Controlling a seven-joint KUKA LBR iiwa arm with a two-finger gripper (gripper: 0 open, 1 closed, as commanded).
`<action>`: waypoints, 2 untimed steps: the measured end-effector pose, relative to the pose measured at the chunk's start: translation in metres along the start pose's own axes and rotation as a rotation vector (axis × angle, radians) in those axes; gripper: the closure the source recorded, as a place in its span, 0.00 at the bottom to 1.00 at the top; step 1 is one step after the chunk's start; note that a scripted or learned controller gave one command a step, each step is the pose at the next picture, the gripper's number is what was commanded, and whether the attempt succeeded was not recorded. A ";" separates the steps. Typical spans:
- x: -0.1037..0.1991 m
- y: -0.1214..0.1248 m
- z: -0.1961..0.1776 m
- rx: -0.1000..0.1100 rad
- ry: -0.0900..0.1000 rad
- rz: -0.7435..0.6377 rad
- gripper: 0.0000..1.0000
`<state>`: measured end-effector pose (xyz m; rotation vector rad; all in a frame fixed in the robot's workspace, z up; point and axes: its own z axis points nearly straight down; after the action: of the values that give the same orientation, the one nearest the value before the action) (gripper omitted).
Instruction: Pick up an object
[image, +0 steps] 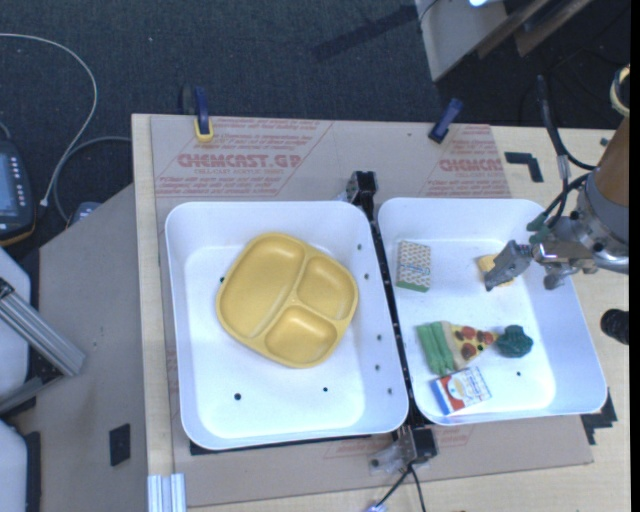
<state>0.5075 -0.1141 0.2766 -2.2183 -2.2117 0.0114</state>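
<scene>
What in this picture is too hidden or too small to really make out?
- Yellow item in the right bin: camera view, partly covered by the tool, so its shape is unclear.
- Arm: cut off by the right edge.
- Print on the small red, white and blue packet and the patterned card: too small to read.
- Dark device: cut off by the left edge.

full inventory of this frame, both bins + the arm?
white bins: 2, white, side by side on the bench
divided plate: 1, yellow, left bin
patterned block: 1, green-white, right bin, upper left
yellow piece: 1, yellow, right bin, by the fingers
green strips: 1, green, right bin, lower middle
pizza slice toy: 1, orange-red, beside the strips
dark green lump: 1, right of the slice
small carton: 1, white-red-blue, right bin, front
clamps: 2, yellow-blue and blue, board's far edge
gripper: 1, grey, open, over the right bin
</scene>
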 end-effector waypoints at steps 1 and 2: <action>0.000 0.002 -0.006 -0.012 -0.002 -0.003 0.00; 0.001 -0.008 0.045 -0.006 0.000 -0.002 0.00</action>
<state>0.4993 -0.1126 0.2318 -2.2185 -2.2172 0.0043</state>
